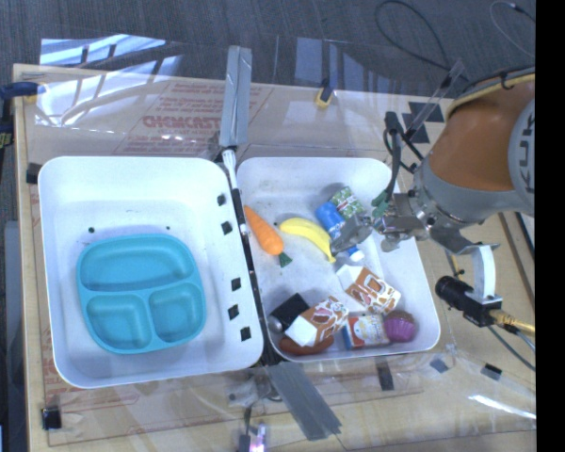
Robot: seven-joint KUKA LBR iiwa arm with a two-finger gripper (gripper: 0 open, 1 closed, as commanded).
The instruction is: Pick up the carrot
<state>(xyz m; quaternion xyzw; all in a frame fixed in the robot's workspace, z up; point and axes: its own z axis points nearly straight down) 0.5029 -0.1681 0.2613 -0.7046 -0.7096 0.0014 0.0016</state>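
Approach is the step in hand: the gripper (pixel 351 240) hovers low in the right bin (pixel 410 252), its state impossible to tell, just beside the banana (pixel 306 234), while the carrot (pixel 264 231) lies free near the divider, so the next move calls for shifting left past the banana.

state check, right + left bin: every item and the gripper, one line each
carrot: lying loose at the right bin's left wall, not gripped.
banana: lying beside the carrot, apart from it.
blue can: on its side, near the gripper.
gripper: low over the right bin, beside the banana and can.
cartons: piled at the bin's near edge.
blue tray: flat in the left bin, compartments bare.
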